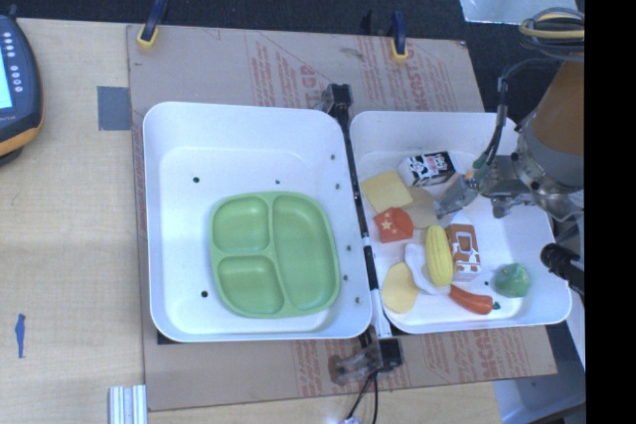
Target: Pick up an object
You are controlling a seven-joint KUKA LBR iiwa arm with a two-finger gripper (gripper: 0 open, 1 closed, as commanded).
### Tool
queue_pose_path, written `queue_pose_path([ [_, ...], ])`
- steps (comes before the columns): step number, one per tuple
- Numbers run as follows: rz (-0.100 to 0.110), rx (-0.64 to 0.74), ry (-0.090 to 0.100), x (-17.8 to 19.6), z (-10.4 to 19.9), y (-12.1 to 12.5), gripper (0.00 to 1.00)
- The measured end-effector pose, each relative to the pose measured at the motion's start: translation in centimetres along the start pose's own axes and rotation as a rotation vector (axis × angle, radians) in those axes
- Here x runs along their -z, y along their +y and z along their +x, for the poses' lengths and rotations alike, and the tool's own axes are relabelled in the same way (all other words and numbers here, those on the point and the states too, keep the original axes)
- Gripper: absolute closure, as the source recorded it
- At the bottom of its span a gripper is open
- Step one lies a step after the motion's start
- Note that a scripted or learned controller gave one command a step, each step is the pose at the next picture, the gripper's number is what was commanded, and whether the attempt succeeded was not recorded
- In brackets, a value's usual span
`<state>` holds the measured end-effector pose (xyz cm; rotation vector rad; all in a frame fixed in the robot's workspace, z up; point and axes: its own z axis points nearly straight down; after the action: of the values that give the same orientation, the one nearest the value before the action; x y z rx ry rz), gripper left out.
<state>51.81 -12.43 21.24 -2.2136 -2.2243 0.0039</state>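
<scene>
A divided plate (274, 254) is lying in the left bin (169, 129). Toy corn (438, 254), a carrot (470, 300) and a small carton (427, 168) are sitting in the right bin (378, 127).

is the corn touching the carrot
Cannot tell. In the camera view the corn lies upright above the carrot, its lower end close to the carrot's left end, with something white between them, and no plain contact or gap.

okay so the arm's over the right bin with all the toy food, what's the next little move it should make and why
Probably a short descent toward the black-and-white carton. The gripper hangs just beside it in the right bin and nothing is seen held. The carton lies somewhat apart, while the corn and carrot sit crowded against other pieces.
</scene>
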Motion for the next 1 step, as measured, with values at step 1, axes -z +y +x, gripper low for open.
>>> queue_pose_path([
  [1, 0.003, -0.001, 0.001, -12.56, -2.85, -1.59, 0.0],
])
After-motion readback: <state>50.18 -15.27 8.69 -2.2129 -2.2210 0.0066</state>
